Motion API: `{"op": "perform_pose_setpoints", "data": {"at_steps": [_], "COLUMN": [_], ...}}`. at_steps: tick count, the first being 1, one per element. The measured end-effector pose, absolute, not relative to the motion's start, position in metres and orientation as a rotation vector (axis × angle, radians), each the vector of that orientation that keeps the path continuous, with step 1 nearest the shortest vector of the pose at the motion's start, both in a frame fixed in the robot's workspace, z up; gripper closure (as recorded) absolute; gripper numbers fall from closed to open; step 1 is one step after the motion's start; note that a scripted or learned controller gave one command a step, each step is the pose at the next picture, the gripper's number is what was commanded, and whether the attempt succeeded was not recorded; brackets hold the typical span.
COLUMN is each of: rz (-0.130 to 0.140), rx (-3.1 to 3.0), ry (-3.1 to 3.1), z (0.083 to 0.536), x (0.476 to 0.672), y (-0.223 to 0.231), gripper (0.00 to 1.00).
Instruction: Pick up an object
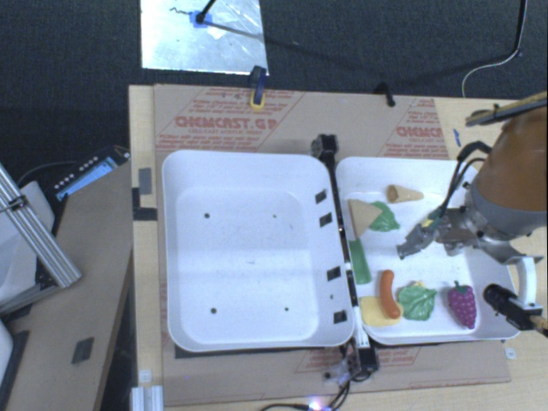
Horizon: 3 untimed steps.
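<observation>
Hovering over the right bin (pixel 492 332), the gripper (pixel 413 243) stood with its fingers parted and nothing between them. The orange sausage (pixel 388 293) lay just nearer and slightly left of it, long axis running near-to-far, with green lettuce (pixel 417 301) and purple grapes (pixel 462 305) to its right. The left bin (pixel 184 229) sat beside it on the counter (pixel 214 114); dark carpet (pixel 385 24) lay beyond.

Both white bins (pixel 248 165) look smooth glossy plastic, on matt brown cardboard (pixel 360 114); crinkled shiny foil sheet (pixel 205 24) behind.
</observation>
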State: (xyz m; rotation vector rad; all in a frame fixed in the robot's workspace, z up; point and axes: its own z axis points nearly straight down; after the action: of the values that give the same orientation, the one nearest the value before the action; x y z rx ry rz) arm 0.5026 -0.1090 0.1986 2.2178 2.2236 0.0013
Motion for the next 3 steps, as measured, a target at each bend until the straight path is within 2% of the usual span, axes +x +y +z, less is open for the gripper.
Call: {"op": "perform_pose_setpoints", "data": {"at_steps": [1,2,3], "rz": [-0.007,0.005,-0.004], "rx": [2.230,2.208,2.226], "ry": [2.213,2.232,2.223], "z": [0.144,0.087,0.083], "x": [0.484,0.546,0.485], "y": [-0.194,-0.119,-0.125], "gripper": [0.00,0.00,0.00]}}
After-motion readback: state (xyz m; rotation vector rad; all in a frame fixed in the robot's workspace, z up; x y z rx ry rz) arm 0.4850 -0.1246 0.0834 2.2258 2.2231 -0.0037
